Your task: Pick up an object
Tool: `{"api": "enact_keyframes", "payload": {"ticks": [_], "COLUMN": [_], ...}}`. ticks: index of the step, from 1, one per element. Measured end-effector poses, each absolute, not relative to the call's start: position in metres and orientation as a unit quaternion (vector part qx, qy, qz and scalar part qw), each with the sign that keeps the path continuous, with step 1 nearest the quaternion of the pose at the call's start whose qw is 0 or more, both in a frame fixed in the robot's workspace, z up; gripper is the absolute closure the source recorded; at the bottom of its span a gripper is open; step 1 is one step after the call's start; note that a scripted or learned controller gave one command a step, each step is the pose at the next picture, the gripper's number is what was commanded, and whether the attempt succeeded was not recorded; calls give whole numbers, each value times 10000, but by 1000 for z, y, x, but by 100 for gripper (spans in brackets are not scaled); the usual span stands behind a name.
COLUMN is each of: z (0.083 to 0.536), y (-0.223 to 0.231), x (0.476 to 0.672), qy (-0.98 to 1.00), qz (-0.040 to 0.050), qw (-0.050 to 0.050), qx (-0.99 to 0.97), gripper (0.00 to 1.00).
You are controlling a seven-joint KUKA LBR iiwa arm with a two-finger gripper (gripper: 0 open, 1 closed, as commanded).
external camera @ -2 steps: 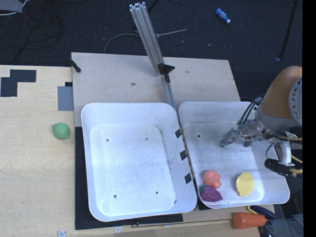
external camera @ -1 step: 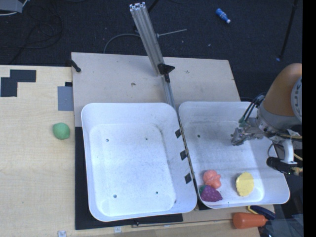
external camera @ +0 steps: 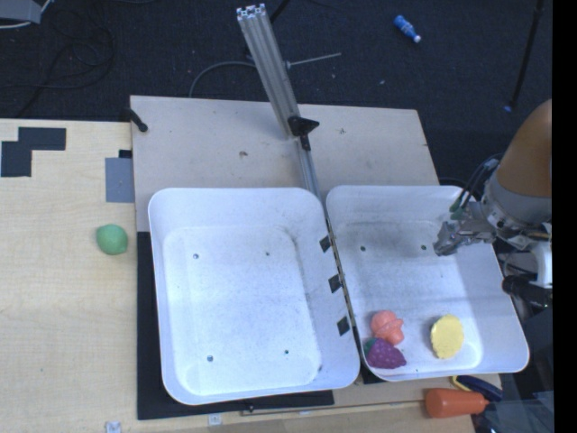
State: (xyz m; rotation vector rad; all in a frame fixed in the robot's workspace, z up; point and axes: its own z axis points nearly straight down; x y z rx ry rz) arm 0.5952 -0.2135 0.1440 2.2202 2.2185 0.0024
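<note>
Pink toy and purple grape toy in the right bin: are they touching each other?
Touching. The camera view shows the pink toy pressed against the top of the purple grape toy near the front edge of the right bin, with no white floor between them.

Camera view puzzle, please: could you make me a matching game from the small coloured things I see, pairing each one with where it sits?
Things:
1. green ball
2. yellow piece
3. purple grapes
4. orange thing

Places:
A. right bin, beside the pink piece
B. on the wood, left of both bins
C. outside the bins, past the right bin's near edge
D. right bin, near corner

Pairs: 1-B, 2-D, 3-A, 4-C
</note>
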Motion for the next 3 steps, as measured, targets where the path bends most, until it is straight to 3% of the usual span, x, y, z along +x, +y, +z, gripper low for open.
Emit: {"api": "enact_keyframes", "payload": {"ticks": [2, 3], "z": [259, 251], "y": [-214, -153], "x": [597, 595], "qy": [7070, 7084], "qz": [11, 3], "qw": [21, -5], "qx": [7072, 7058], "gripper": [100, 100]}}
